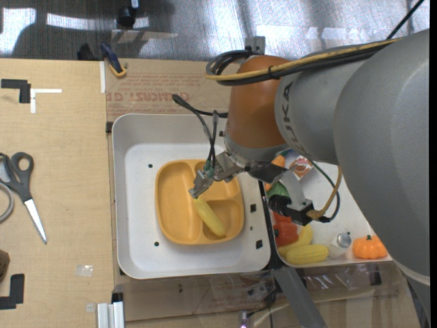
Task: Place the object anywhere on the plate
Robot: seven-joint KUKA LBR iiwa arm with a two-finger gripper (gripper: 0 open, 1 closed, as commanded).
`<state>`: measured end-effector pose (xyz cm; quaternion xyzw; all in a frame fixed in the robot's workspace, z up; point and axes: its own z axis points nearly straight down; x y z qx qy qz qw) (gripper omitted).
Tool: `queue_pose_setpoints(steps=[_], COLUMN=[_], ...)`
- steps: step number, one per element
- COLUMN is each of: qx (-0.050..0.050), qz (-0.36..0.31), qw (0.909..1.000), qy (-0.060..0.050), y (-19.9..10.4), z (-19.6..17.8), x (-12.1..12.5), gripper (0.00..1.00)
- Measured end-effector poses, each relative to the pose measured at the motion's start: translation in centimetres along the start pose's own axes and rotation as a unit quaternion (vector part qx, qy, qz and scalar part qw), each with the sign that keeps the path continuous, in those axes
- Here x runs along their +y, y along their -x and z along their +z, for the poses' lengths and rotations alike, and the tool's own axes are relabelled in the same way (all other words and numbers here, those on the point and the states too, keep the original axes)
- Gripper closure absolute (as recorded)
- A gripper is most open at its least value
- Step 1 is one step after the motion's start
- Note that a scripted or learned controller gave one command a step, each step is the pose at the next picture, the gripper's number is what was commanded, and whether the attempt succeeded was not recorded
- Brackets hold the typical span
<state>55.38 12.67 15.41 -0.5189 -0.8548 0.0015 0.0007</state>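
A yellow divided plate lies in the left white bin. A yellow banana-shaped object rests in the plate's right-hand compartments, slanting down to the right. My gripper hangs over the plate's divider, right at the upper end of that yellow object. The grey arm with its orange band covers the bin's upper right corner.
The right bin holds a green item, a red one, a yellow one, a small orange pumpkin and a white packet. Scissors lie on the wooden bench at the left.
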Motion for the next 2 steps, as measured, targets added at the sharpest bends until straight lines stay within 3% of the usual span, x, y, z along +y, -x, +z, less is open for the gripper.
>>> queue_pose_setpoints(steps=[1,2], qx=[0.000,0.000], qz=[0.002,0.002], qw=[1.0000,1.0000], qy=[-0.001,-0.001], y=[0.18,0.19], z=[-0.84,-0.83], x=[-0.03,-0.04], gripper=[1.00,0.00])
